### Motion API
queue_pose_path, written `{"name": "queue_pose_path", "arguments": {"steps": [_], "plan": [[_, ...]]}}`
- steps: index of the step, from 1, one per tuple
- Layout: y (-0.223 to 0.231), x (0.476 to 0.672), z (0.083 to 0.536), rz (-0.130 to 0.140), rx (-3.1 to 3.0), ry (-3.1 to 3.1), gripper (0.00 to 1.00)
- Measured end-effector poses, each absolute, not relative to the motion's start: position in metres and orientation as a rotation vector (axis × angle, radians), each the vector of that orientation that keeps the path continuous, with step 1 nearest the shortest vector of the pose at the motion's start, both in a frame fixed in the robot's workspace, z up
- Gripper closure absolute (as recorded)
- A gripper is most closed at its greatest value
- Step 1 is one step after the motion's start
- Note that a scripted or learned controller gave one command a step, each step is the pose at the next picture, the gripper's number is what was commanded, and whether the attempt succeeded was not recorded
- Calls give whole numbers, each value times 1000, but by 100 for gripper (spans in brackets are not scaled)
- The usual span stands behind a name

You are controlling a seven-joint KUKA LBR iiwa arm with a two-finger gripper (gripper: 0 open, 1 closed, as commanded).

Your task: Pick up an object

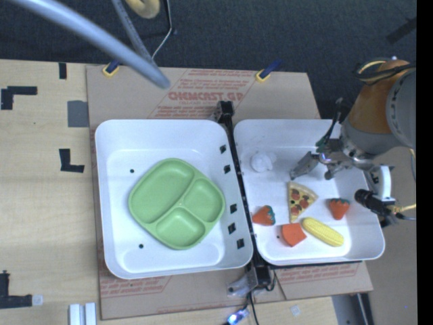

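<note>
In the right bin (270,141), the gripper (306,166) hovers with its fingers spread, holding nothing, just above the pizza slice (300,200). The slice's long axis runs far to near, tip pointing near, beside the corn cob (322,231).

The gripper (302,168) hangs open just above the pizza slice (300,200) in the right bin (270,137), while a green divided plate (176,202) lies in the left bin (115,147).
</note>
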State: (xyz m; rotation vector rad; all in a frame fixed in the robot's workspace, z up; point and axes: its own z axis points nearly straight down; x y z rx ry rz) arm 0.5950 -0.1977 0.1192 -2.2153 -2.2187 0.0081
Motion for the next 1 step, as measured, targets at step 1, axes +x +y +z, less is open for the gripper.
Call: {"name": "queue_pose_path", "arguments": {"steps": [1], "plan": [[-197, 595, 81, 7, -2217, -2222, 0]]}}
